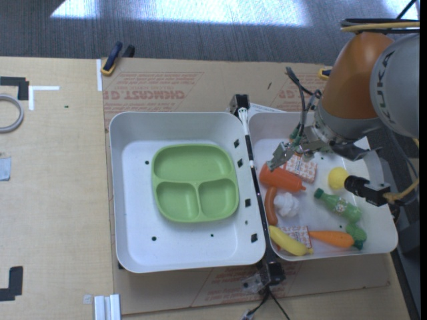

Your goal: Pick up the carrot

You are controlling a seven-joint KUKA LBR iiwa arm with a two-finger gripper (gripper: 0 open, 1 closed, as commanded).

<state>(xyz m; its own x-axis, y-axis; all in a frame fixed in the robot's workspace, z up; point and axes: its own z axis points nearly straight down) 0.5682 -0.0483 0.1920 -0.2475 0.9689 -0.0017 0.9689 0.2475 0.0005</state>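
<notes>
1. Carrot, the task's thing: a smooth orange plastic carrot (331, 238) with a green leafy end lies flat in the right shallow white plastic bin (380, 240), at about 5 o'clock in that bin, close to its near wall, tip pointing toward 9 o'clock.
2. Just beside its tip at 9 o'clock sit a glossy yellow banana (289, 241) and a small red-and-white printed packet (298, 233).
3. A green bottle with a white label (338, 205) lies tilted just above the carrot, and a round yellow lemon-like piece (338, 177) sits beyond it at 12 o'clock.
4. The metal two-finger gripper (283, 156) hangs over the bin's 10 o'clock part, well apart from the carrot, just above a second orange-red carrot-like toy (281, 179); its thin fingers look spread, with nothing seen between them.
5. A crumpled white lump (287, 205) and a narrow orange piece (270, 205) lie below that toy; their exact shapes are hard to make out.
6. The grey arm with its orange band (357, 72) covers the bin's 1 o'clock corner.
7. The left white bin (127, 199) holds a matte light-green three-compartment tray (195, 182), with bare floor all around it.
8. Both bins rest on a brown cardboard-covered table (53, 212).
</notes>
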